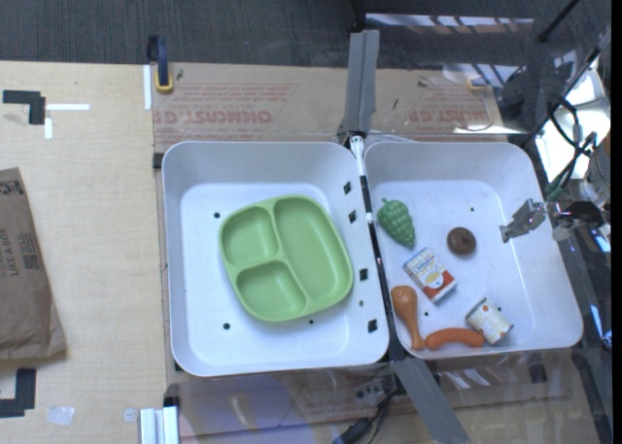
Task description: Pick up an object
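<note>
The right bin (486,172) holds several toy foods: a green bunch of grapes (397,221), a brown round piece (461,240), a small white and orange carton (430,274), an orange drumstick (407,312), an orange sausage (453,338) and a small white can (488,322). My gripper (525,220) hangs over the right side of this bin, to the right of the brown piece and apart from it. Nothing is seen in its grasp. The arm behind it runs off the right edge.
The left bin (185,238) holds a green three-compartment plate (285,258). A grey divider post (362,83) stands behind the bins' shared wall. A brown paper bag (21,267) lies on the wooden bench at far left. Cables hang at the right.
</note>
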`<action>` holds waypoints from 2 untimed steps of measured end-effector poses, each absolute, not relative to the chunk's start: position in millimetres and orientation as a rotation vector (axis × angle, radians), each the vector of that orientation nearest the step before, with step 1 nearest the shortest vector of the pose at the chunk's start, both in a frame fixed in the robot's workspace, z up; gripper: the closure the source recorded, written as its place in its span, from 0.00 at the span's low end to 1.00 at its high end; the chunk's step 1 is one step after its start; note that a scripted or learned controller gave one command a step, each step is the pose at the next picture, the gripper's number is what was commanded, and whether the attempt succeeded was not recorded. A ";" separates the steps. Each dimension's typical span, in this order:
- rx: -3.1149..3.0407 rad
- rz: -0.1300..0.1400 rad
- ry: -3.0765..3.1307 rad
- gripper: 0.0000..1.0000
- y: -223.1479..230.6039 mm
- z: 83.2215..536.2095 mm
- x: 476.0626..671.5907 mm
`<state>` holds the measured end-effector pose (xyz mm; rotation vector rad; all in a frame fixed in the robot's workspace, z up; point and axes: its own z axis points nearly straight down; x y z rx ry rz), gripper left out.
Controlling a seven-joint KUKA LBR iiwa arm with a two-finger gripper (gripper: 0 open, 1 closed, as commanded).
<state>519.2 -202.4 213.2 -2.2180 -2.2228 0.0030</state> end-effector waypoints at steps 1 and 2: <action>-2.064 0.000 -2.369 0.00 -161.6 91.9 554.2; -2.321 0.002 -2.114 0.00 -178.4 91.0 539.0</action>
